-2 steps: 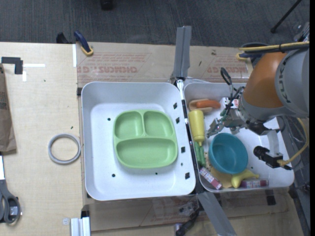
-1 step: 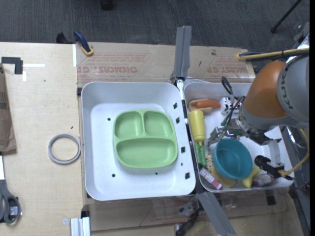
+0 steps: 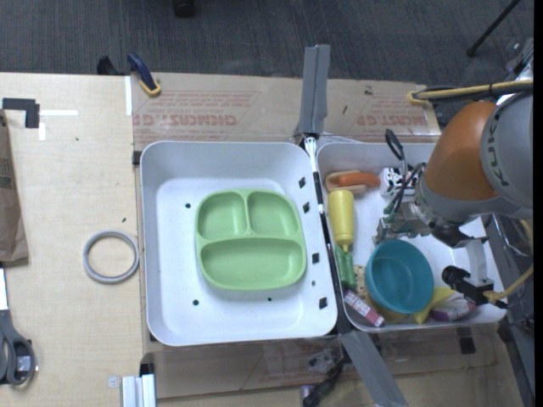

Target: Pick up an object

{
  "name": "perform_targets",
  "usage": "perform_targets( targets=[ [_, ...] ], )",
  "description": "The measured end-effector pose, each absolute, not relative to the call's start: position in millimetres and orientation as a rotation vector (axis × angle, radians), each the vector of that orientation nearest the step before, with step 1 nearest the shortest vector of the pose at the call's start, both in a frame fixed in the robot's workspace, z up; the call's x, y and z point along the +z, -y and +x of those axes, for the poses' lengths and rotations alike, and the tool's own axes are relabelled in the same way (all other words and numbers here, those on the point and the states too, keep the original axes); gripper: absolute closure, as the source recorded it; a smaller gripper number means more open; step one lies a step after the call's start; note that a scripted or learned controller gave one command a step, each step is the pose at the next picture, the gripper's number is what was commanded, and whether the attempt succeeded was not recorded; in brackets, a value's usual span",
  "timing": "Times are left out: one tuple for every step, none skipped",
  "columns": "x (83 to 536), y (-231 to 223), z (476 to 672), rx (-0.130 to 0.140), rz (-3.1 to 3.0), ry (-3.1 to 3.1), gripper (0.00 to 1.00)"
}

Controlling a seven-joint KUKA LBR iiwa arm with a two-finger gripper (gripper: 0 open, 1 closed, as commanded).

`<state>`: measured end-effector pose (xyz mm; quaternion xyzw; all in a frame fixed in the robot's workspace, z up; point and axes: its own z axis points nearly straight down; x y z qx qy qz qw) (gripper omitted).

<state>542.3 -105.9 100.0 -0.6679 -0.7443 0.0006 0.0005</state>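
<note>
In the right bin (image 3: 480, 316), a teal bowl (image 3: 400, 276) sits near the front. Just behind it hangs the gripper (image 3: 399, 220); its state I cannot tell. Farther back lie a yellow bottle (image 3: 341, 215) and carrot (image 3: 354, 179).

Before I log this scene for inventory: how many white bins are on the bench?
2: the left bin holds a green divided plate; the right bin holds the clutter, partly under the arm.

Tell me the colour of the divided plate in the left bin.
Light green; the divided plate shows in the camera view.
</note>
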Motion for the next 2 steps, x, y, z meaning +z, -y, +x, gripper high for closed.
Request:
perform_targets(
  targets=[
    [109, 107, 542.5, 0.003, -2.102, 2.333, 1.0],
    [142, 100, 541.4, 0.002, -2.094, 2.341, 1.0]
  ],
)
